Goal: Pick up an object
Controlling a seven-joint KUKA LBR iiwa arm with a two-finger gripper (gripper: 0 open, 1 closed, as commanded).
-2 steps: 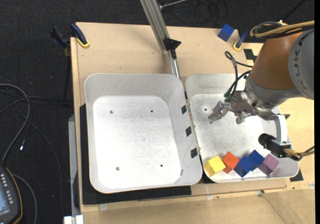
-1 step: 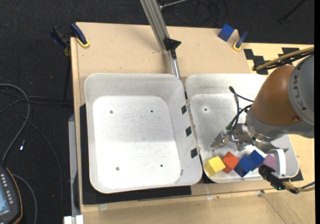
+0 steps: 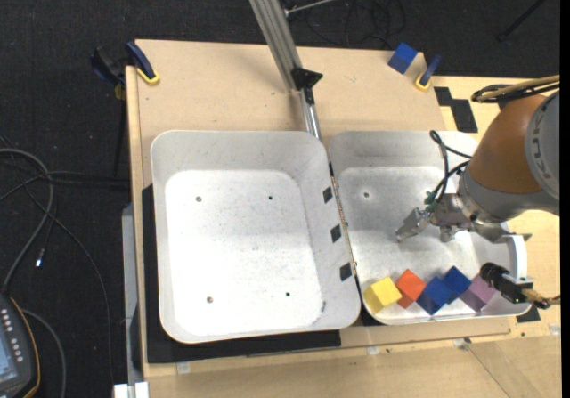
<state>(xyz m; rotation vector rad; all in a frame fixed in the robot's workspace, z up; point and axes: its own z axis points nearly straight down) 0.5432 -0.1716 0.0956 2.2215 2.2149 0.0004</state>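
Four small blocks lie in a row along the near edge of the right bin [image 3: 374, 165]: a yellow block [image 3: 383, 293], an orange block [image 3: 410, 286], a blue block [image 3: 443, 289] and a purple block [image 3: 479, 291]. My gripper [image 3: 412, 226] is over the middle of the right bin, pointing left, up and to the left of the blocks and apart from them. The orange-banded arm [image 3: 512, 165] comes in from the right and hides the bin's right side.
The left bin [image 3: 169, 209] lies beside the right one. A slanted metal pole [image 3: 272, 18] ends at the bins' shared far corner. A blue cube [image 3: 403, 57] sits on the bench's far right, with clamps [image 3: 142, 65] at the far corners.
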